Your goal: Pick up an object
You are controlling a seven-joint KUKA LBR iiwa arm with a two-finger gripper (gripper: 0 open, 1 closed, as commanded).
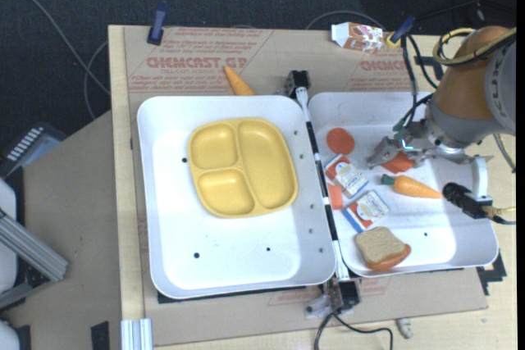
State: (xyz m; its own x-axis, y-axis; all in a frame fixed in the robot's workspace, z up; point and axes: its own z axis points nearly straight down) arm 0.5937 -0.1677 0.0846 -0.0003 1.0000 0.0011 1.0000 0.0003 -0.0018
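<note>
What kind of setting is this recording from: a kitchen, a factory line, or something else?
Probably a robotics lab bench: two white bins on a board, toy food such as a carrot and a yellow divided plate, loose cables, and the gripper reaching in.

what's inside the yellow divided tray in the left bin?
Nothing visible: all three compartments of the yellow tray look bare. It sits in the left bin. Whatever lies beneath the tray is covered. The food items are in the right bin.

Left bin (164, 258): holds a divided tray (243, 166) near its middle.
Right bin (459, 246): holds a disc (340, 141) at the back left, packets (354, 191) in front of it, a carrot (417, 188) to their right, a sandwich (381, 247) at the front.
Behind left bin: another carrot (239, 83) on the bench (131, 94).
</note>
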